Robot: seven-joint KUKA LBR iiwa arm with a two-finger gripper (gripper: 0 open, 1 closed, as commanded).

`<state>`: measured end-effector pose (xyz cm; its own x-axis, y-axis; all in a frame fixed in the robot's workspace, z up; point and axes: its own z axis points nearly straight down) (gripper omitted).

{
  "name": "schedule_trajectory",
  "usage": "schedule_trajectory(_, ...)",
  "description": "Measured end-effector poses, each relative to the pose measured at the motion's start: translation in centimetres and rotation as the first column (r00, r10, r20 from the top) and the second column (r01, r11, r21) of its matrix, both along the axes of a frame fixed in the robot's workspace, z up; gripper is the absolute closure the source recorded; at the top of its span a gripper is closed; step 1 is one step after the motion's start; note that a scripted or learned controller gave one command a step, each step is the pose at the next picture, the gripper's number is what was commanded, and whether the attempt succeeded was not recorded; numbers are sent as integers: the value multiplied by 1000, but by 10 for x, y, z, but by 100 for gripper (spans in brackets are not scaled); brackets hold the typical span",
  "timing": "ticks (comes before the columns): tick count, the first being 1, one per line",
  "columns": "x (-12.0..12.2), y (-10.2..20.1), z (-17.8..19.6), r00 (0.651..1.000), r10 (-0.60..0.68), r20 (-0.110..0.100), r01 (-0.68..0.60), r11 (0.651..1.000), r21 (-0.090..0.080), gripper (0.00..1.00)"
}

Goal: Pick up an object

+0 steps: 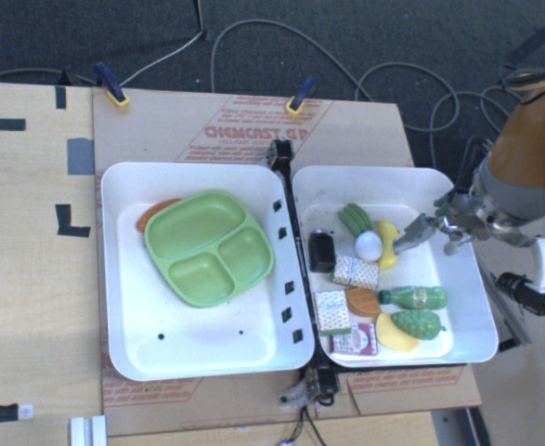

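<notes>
Bins (123,277): smooth white plastic, slightly glossy.
Divided plate (210,246): matt green plastic.
Worktop (31,249): pale wood-look board, matt.
Sheet under bins (244,128): brown cardboard, printed red.
Green bottle (413,297): glossy plastic.
Floor (346,26): dark rough carpet.

The desk (31,277) had a light wood-grain top marked with several dark tape pieces (3,133). A brown cardboard sheet (244,128) with red printed lettering lay flat on it, held at its far edge by two yellow-and-blue clamps (112,89). Beyond the desk, the floor (346,17) was covered in dark grey carpet. Thin light-coloured cables (253,35) looped across the carpet, and one dark cable ran toward the far edge of the cardboard. Lighting was even, with no hard shadows.
</notes>
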<state>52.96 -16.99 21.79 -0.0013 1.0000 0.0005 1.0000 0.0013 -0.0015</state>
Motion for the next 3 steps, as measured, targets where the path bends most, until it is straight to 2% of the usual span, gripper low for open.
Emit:
schedule_trajectory(1,81,31,-70,1000,1,-1,-1,1000,0,0)
schedule_trajectory(2,119,71,-132,1000,1,4,-1,1000,-2,0)
schedule_trajectory(3,119,70,-122,1000,2,4,-2,1000,-3,100)
